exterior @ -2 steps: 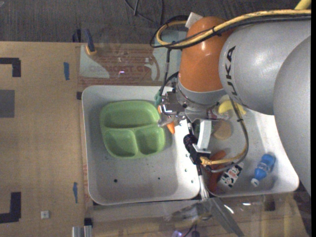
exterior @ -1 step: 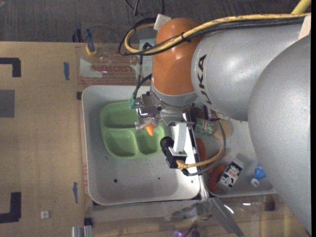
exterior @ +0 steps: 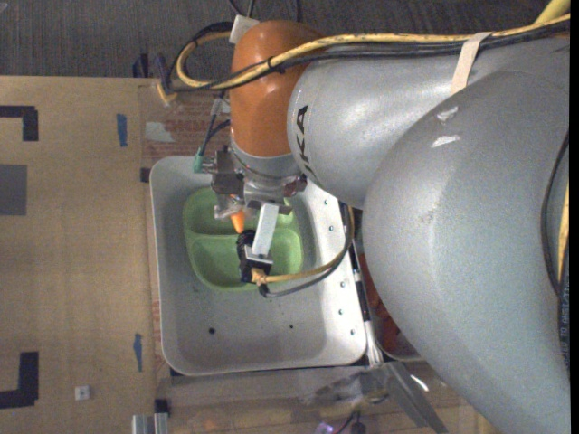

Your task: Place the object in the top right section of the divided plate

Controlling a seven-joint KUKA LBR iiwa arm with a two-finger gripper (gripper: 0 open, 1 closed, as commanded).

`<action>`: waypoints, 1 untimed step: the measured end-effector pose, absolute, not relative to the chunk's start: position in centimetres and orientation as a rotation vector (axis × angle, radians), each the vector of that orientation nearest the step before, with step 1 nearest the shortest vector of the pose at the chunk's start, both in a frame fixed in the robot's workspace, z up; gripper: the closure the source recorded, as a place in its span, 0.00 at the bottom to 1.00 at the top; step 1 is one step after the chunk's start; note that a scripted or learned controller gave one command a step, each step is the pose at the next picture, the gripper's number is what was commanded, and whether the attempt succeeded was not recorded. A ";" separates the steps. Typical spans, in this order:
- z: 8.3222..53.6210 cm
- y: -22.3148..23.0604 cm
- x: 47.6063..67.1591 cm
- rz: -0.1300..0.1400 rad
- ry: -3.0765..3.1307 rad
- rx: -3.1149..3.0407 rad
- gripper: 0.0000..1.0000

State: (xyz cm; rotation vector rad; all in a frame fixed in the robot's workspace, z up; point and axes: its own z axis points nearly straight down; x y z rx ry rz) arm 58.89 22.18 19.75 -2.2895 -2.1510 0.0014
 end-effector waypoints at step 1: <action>22.1 16.7 62.2 0.000 -2.125 -2.315 1.00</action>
